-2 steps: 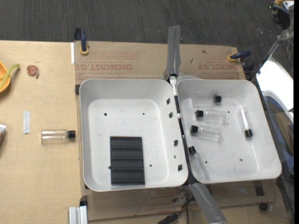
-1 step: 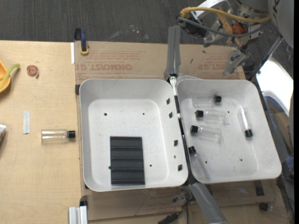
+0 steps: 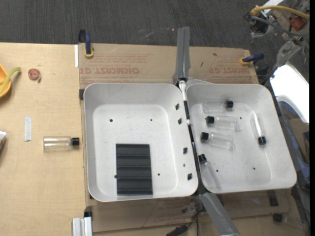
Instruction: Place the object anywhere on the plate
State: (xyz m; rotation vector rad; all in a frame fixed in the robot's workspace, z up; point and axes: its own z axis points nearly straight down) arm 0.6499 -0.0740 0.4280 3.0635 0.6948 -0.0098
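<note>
Jaws: can't tell if open or shut. Arm (image 3: pixel 288 18) is up at top-right corner, well off both bins, cables and grey parts in a blur.

Obj = prob. one of the clear vials w/ black caps in the right bin (image 3: pixel 275 176). Five there, all lying flat:
- three bunched near middle (image 3: pixel 221 122), close together, hard to split
- one alone toward right side (image 3: pixel 257 127), cap pointing to near edge
- one tight by the left wall (image 3: pixel 206 165)

Plate (image 3: pixel 133 169) = black ribbed slab, flat on floor of left bin (image 3: pixel 98 112), toward its near edge. Nothing on it yet, so step in hand, imo, is the pick.

How to do it well:
- Go for the lone vial. Room on both sides for jaws, no neighbours to knock.
- Set jaws across its short axis, mid-body, not over the cap. Clear round thing will prob. roll or squirt out if pinched off-centre.
- Come straight down, close slow, lift and check it's really between the jaws before moving.
- Skip the wall vial: no gap for a jaw on that side.
- Carry over the divider (image 3: pixel 189 127) w/ enough height, lower onto plate middle, long axis along the ribs so it settles in a groove rather than rolling off.

Another vial lies on the bench (image 3: pixel 59 142), left of the bins; leave it.
</note>
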